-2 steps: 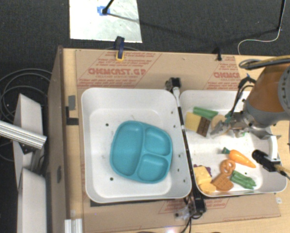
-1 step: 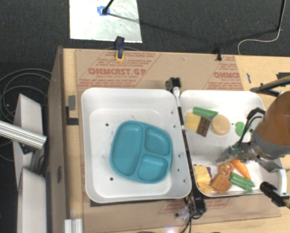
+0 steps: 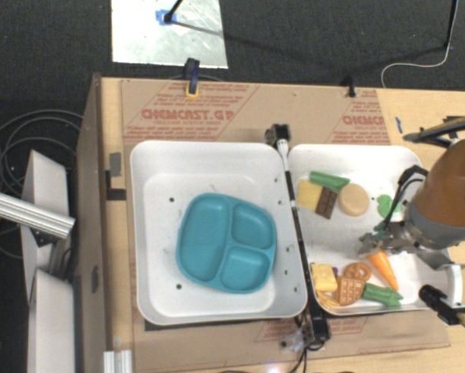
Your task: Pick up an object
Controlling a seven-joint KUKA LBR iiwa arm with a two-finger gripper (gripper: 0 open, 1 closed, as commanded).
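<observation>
Over in the left bin (image 3: 151,208) a blue sectioned plate (image 3: 226,242) lies flat, and the right bin (image 3: 349,155) holds the toy food: a green piece (image 3: 329,180), a brown block (image 3: 326,201) and a tan round (image 3: 354,200) up top, a waffle (image 3: 348,291) and pretzel (image 3: 358,271) at the near edge. The gripper (image 3: 386,242) hangs at the bin's right side just above the orange carrot (image 3: 383,269). From where I stand, how wide it's set is something I cannot tell, nor whether it touches the carrot.
</observation>
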